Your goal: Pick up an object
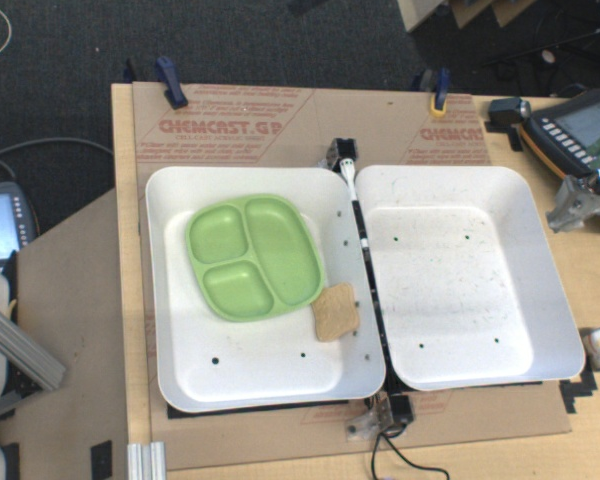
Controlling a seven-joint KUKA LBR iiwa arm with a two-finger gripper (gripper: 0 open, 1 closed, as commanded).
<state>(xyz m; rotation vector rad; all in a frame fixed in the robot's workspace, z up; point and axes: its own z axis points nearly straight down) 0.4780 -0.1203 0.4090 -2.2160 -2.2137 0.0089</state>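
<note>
Tan sponge [335, 312] lying flat in the left bin [170, 268], touching the green divided plate [255, 257] at its lower right corner, probably light and soft, best pinched across its narrow width; gripper state cannot be told.

Legible text appears on the brown protective sheet [280, 118] covering the bench, beyond the far edges of the two bins. Printed in red, the brand "CHEMCAST GP" [220, 126] reads clearly behind the left bin [170, 268], with smaller red lines above and below it too fine to read. The same red "CHEMCAST" print [448, 134] repeats behind the right bin [540, 268], partly cut off at its right end. No other markings are readable.
</note>
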